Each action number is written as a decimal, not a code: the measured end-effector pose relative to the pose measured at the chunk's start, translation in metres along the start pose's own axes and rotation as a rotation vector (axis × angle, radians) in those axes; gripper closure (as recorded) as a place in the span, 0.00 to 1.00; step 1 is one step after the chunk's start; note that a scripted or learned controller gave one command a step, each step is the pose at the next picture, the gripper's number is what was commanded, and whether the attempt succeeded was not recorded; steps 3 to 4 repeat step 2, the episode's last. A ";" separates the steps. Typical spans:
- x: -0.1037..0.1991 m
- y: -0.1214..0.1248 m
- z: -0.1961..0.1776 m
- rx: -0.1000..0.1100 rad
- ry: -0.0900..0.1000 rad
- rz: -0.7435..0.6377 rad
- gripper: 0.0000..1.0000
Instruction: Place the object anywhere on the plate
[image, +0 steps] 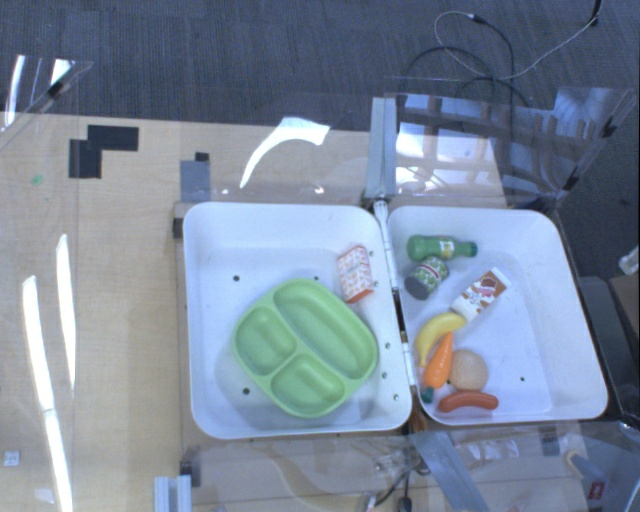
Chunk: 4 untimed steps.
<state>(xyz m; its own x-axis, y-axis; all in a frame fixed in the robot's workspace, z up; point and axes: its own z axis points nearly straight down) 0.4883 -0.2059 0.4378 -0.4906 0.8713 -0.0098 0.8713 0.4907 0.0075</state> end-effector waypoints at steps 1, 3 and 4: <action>0.001 0.000 0.026 0.001 0.002 -0.060 0.00; 0.000 0.000 0.036 0.001 0.002 -0.023 0.00; 0.000 0.000 0.036 0.001 0.002 -0.023 0.00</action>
